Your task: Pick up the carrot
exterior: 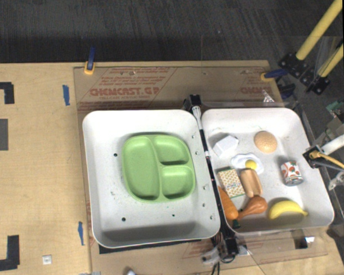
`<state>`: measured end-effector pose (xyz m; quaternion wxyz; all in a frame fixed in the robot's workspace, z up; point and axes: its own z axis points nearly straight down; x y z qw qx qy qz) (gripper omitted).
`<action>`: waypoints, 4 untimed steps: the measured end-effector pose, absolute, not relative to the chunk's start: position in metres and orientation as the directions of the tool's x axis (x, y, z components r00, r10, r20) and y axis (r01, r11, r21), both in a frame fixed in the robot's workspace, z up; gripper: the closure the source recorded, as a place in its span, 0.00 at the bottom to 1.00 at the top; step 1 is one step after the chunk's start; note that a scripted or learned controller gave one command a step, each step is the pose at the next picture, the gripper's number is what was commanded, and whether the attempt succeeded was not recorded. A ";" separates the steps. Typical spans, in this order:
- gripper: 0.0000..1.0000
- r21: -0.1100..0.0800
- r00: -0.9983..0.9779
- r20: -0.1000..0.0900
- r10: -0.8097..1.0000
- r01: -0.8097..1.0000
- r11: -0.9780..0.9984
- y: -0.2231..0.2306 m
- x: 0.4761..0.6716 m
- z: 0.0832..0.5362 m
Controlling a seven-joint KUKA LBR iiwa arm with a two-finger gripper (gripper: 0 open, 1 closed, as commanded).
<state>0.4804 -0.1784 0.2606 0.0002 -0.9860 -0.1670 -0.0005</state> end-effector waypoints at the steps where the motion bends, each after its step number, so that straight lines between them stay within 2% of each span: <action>1: 1.00 -0.003 0.943 -0.005 0.332 0.332 -0.943 -0.177 0.480 0.268; 2: 0.00 -0.004 0.943 -0.005 0.332 0.332 -0.943 -0.177 0.480 0.267; 3: 0.00 0.001 0.855 0.000 0.519 0.519 -0.855 -0.161 0.481 0.334; 4: 0.00 -0.007 0.887 -0.004 0.461 0.461 -0.887 -0.131 0.480 0.320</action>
